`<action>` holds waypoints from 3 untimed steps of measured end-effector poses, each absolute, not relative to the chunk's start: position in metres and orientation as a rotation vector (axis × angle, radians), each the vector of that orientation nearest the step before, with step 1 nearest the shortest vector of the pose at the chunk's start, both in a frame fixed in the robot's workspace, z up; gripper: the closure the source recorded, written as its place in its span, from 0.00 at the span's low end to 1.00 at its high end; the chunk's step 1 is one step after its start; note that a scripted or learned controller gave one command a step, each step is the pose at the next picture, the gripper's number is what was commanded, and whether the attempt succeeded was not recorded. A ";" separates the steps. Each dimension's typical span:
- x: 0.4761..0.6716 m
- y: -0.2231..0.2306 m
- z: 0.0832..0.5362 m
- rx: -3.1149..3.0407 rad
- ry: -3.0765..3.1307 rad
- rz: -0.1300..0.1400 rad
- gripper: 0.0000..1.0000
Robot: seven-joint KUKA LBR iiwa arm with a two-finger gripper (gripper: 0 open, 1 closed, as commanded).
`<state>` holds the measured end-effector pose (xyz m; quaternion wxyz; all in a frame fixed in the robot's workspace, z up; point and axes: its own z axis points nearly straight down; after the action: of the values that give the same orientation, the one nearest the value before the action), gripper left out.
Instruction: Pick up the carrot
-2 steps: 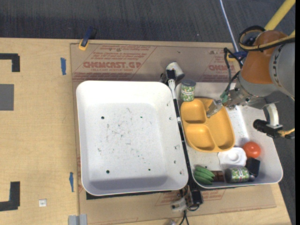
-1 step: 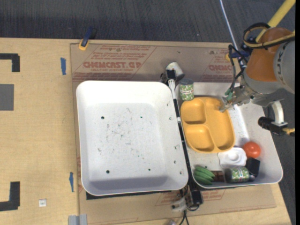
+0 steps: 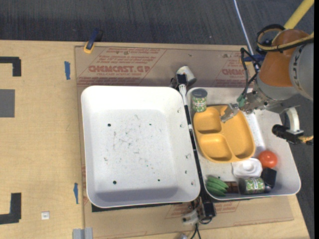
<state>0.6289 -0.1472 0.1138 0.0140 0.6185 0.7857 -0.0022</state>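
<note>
Far left on the tan tabletop (image 3: 40, 148): black bracket marks (image 3: 12, 66) and strips of blue tape (image 3: 67, 70). Further in, a yellow and blue clamp (image 3: 91, 41) at the corner of a brown sheet (image 3: 164, 59) printed in red with "CHEMCAST GP" (image 3: 119, 68); smaller lines above it too fine to read, and the same red print cut short near the sheet's right end. Upon the sheet, the left bin (image 3: 94, 108), white, its floor flecked with dark specks. Touching it, the right bin (image 3: 291, 180), crowded: a small can (image 3: 199, 101) with a green label, unreadable, at the top left; just beside it a yellow divided tray (image 3: 219, 146) filling the middle; below that a bunch of green vegetable (image 3: 216, 184), a white bottle (image 3: 247, 168), a dark bottle (image 3: 254, 185) with a green label too small to read, and an orange-red round thing (image 3: 268, 158). Cannot tell which of these, if any, is the carrot; nothing of clear carrot shape among them. From the right, the grey arm (image 3: 276, 73) with its orange band, jaws low over the tray's upper right compartment, nothing seen between them; open or closed, cannot tell.
</note>
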 end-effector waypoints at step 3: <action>0.625 -0.127 0.103 1.385 2.778 0.002 0.00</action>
<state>0.6252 -0.1268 0.1035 0.0187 0.4462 0.8947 0.0006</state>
